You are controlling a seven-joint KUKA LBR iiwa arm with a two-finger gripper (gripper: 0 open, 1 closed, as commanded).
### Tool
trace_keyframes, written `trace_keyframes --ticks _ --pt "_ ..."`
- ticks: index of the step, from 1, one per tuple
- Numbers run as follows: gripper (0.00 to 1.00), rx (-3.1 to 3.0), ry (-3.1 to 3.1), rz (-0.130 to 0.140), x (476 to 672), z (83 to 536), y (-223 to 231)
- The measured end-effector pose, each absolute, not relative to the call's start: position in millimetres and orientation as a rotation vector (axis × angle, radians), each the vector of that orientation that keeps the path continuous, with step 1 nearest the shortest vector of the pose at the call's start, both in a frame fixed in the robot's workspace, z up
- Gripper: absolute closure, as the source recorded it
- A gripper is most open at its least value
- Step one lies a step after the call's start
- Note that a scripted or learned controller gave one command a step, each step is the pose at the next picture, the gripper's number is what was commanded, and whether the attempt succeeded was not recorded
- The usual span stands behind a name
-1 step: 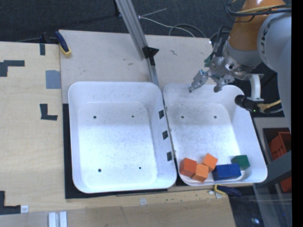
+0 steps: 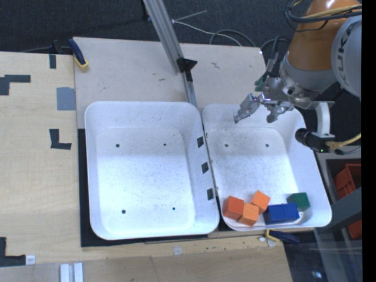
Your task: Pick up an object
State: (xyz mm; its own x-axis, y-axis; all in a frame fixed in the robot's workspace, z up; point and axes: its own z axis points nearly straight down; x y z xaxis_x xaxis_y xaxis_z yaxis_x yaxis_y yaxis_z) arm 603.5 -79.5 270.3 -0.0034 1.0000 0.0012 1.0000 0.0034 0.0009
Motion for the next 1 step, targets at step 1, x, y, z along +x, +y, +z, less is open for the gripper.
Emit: trace_keyframes --ticks 1 --pt "0.0 -2.213 -2.219 0.008 553.1 228.6 -45.4"
